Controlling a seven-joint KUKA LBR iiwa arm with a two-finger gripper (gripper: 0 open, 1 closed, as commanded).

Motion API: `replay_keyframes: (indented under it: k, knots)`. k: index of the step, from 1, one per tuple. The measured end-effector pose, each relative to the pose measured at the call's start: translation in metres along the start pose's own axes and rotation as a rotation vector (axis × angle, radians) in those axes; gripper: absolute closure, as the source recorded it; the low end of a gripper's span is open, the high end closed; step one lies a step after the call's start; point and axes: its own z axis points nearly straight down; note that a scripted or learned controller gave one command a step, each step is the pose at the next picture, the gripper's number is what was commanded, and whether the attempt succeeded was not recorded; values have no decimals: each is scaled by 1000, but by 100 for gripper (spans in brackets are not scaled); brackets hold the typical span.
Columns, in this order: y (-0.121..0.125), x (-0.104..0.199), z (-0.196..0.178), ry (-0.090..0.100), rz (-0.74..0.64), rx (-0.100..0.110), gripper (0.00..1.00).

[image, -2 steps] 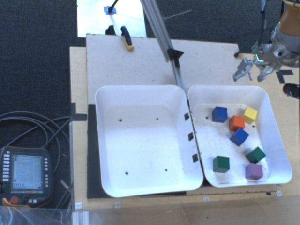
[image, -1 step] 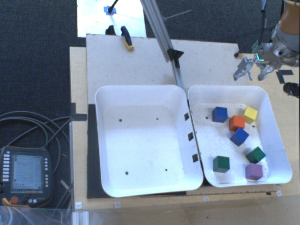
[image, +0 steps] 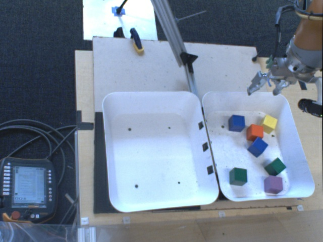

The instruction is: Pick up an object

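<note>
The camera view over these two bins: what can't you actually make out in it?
- Arm: cut off by the top and right edges.
- Gripper: too small to judge its fingers.
- Handheld screen: text too small to read.
- Purple block: lower part hidden by the right bin's rim.

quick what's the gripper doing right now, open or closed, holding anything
Gripper: open, holding nothing, above the back rim of the right bin.
</note>
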Motion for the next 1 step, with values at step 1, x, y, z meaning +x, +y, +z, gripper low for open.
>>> replay_keyframes:
  k: [1]
  knots:
    - [5,6,59,1,-4,2,0]
